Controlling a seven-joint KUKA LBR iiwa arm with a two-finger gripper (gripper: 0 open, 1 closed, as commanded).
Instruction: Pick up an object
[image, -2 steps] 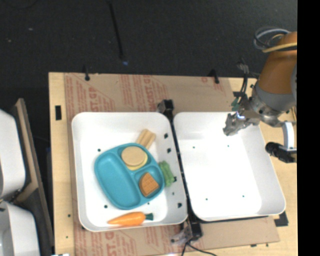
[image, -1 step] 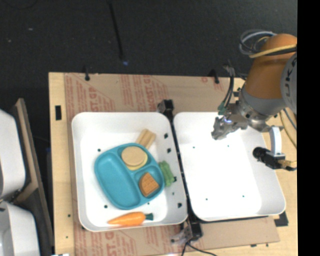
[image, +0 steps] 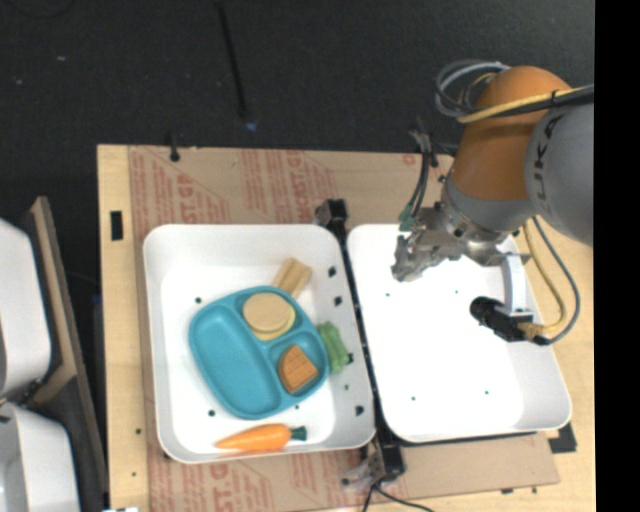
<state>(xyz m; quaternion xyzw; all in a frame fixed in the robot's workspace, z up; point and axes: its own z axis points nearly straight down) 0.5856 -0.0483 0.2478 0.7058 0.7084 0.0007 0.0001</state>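
Carrot (image: 262, 437) is one likely thing to pick: it lies at the near edge of the left bin (image: 160, 330), flat, its long axis almost along that edge, the orange tip to the left of the view and the green end to the right. Just above it sits the blue tray (image: 225, 365), set on a slant, with a round biscuit (image: 269, 313) in 1 compartment and a brown toast piece (image: 298, 368) in another. A wooden block (image: 293, 275) touches the tray's upper edge, and a green piece (image: 333, 346) lies beside its right side.

The gripper (image: 408, 262) hangs over the upper left corner of the right bin (image: 545, 410), well apart from all these things. I see nothing in it; how wide it stands I cannot tell from this angle.

So I judge the task is hardly begun: no object is lifted, all rest in the left bin. The arm has to cross to that bin, descend, close and lift.
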